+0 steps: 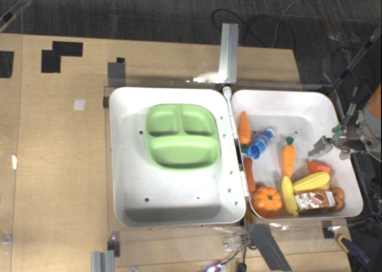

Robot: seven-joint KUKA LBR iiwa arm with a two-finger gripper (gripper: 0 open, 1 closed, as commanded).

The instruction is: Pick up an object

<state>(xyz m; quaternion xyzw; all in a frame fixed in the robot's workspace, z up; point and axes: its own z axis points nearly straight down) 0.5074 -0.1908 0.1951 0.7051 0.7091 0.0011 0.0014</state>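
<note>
Camera view is showing the gripper (327, 143) hovering at about three o'clock in the right bin (310, 102), just above the toys piled along its lower edge. Nothing is sitting between its fingers, and whether they are spread or closed I cannot tell. The nearest candidates, a red piece (319, 166) and a yellow corn cob (311, 181), are lying at five o'clock from it. The pickup is looking not yet done: grasping and lifting are remaining.

The arm (371, 123) was grey metal with an orange patch near its wrist; its gripper (327, 142) was pale grey with slim fingers.
</note>
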